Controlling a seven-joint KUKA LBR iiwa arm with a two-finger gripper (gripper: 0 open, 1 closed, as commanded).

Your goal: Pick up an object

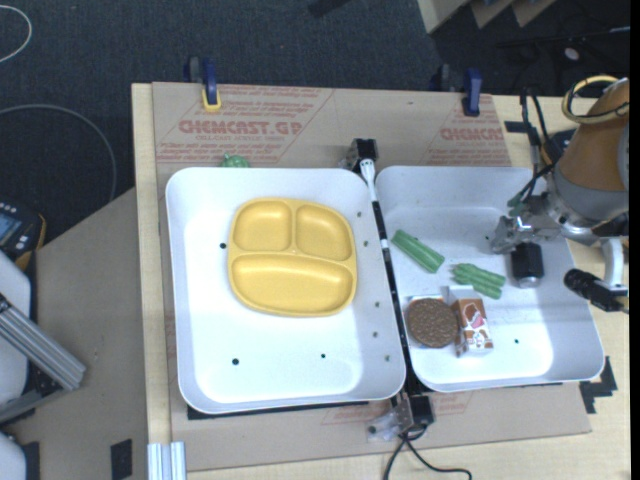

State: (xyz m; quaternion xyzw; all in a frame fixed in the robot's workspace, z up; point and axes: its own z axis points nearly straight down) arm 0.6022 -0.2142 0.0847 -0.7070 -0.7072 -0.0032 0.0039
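Right bin [560, 193], centre-right of frame, I count: green pod [417, 251], second green pod [478, 278], brown disc [431, 322], snack packet [473, 326]. Left bin [200, 268]: yellow divided plate [293, 256]. Gripper [503, 236] over the right bin's upper right; open or closed, I cannot tell.

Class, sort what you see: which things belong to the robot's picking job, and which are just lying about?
Job: gripper; left green pod; right green pod; round brown disc; wrapped snack packet; yellow divided plate.
Lying about: left blue clamp; right blue clamp; brown board under the bins.
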